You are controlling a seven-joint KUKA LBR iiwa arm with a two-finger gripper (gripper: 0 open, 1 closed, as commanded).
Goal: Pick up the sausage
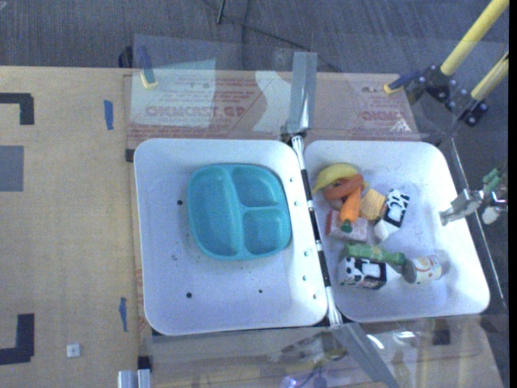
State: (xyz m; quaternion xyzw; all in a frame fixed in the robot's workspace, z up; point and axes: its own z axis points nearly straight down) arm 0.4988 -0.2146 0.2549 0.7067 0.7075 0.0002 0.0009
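— Is the gripper (464,208) open or closed?
— I can't tell. It hangs over the right bin's (440,293) right rim.
— And the sausage (346,187)?
— It's at that bin's upper left, touching the banana (335,173), well apart from the gripper.

The tool (485,203) at the right bin's (452,168) right rim is cut by the picture's edge and blurred. The toys (359,217) piled near that bin's left wall overlap, too small to tell apart.
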